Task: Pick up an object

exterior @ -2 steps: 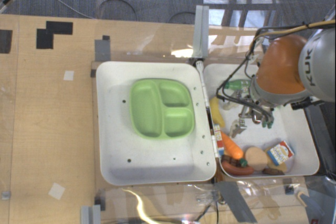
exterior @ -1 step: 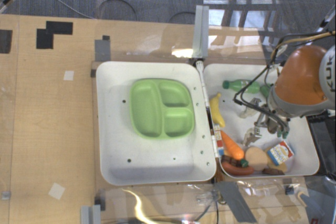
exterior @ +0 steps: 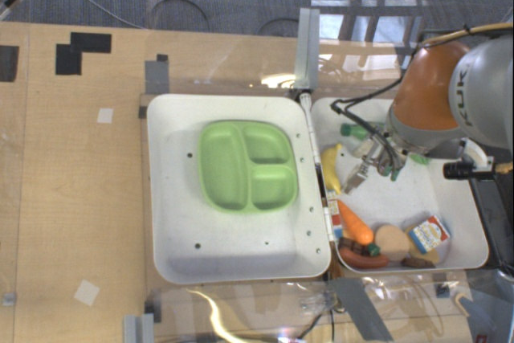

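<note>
Claw (exterior: 353, 181), grip state unclear, hovers by one banana (exterior: 330, 167), one carrot (exterior: 356, 223).

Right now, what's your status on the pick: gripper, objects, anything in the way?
Gripper low in right bin, nothing seen held. Banana beside it; carrot, sausage, small carton along near wall. Green tray alone in left bin.

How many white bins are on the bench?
2. The left bin holds a green tray; the right bin holds the food items, with the arm reaching over it.
</note>
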### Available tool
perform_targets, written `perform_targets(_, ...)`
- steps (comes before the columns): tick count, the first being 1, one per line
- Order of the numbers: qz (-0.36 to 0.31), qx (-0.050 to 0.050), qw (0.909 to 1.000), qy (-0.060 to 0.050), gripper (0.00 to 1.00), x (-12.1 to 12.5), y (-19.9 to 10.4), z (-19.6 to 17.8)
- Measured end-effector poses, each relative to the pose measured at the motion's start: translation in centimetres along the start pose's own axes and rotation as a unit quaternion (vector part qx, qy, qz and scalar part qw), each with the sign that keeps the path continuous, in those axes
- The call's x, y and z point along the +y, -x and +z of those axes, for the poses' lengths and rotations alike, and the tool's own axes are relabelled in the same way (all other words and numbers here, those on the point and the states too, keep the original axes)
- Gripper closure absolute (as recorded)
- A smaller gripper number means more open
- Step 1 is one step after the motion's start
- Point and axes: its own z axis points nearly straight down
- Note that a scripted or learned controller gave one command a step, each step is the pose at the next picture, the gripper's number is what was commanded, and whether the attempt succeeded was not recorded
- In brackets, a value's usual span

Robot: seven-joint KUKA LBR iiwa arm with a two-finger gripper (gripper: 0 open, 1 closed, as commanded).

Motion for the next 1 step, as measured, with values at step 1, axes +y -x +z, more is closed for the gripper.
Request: perform_targets(1,-0.005,-0.008,1.0,0.002,1.0,0.23,0.42,-1.53)
